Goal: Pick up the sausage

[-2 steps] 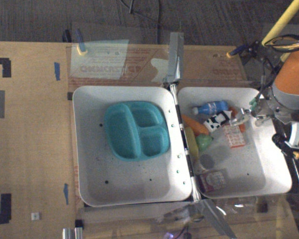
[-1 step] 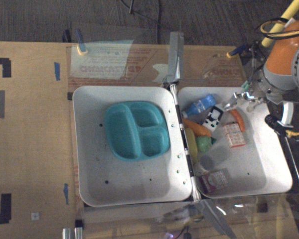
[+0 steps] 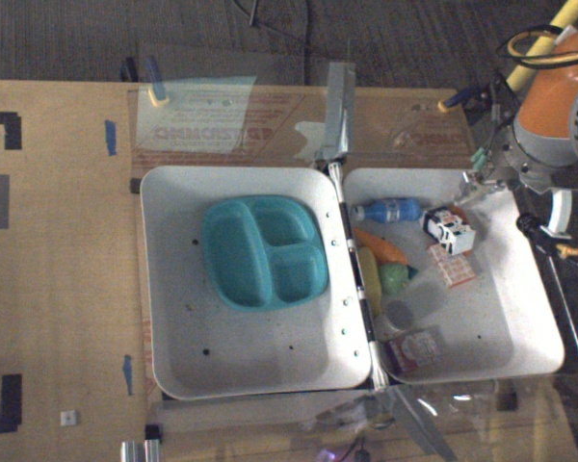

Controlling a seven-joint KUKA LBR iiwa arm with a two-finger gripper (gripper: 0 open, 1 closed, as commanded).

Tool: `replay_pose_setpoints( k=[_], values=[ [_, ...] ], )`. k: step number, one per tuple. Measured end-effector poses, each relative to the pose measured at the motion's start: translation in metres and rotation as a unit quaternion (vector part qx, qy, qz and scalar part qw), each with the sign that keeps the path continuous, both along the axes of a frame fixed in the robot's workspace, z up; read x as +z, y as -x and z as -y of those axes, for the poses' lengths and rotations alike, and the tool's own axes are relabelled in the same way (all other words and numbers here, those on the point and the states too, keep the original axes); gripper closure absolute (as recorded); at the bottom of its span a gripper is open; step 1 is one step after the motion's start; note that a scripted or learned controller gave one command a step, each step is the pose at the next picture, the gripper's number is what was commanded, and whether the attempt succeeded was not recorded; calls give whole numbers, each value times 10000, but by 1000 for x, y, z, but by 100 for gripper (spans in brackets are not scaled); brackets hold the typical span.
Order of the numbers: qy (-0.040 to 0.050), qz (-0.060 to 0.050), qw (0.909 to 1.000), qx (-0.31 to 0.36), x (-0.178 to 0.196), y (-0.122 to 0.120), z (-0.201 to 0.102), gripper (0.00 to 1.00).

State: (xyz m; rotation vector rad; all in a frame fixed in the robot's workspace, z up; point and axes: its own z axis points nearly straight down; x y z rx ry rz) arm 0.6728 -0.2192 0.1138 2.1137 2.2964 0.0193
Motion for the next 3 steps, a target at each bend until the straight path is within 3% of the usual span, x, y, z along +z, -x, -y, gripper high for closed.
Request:
replay_pose_setpoints(
  k=[3],
  values=[
    [43,52,10000,34,32,-4,0,100]
  ],
)
